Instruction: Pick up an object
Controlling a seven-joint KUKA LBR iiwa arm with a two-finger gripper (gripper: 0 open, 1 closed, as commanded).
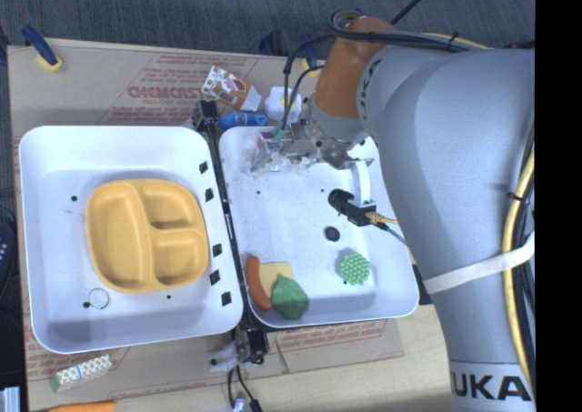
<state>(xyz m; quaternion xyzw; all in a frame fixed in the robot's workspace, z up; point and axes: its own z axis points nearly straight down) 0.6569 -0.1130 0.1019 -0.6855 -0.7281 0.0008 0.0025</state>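
view from above the worktop (109, 83), two white bins side by side. hand (273, 152) low in the far corner of the right bin (400, 296), close to the divider between the bins; apart or together: cannot tell from this angle, and nothing seen clamped in it.

candidates for the pick all in the right bin, well apart from the hand: green spiky ball (355, 267) near the right wall; small black disc (332, 235) just beyond it, toward the middle; orange sausage-shaped piece (255, 281), yellow slab (278, 270) and dark green lump (289, 297) bunched at the near left corner, touching or nearly so. yellow divided tray (145, 233) alone in the left bin (36, 155).

judged stage: approach, no grasp yet.

to do the step well: choose the spiky ball, standing free with bare floor all round. centre above it before descending; come straight down, close only at floor level, then lift vertically. avoid the corner cluster: too crowded against wall and neighbours for a clean closing. avoid the disc: probably too flat to catch.
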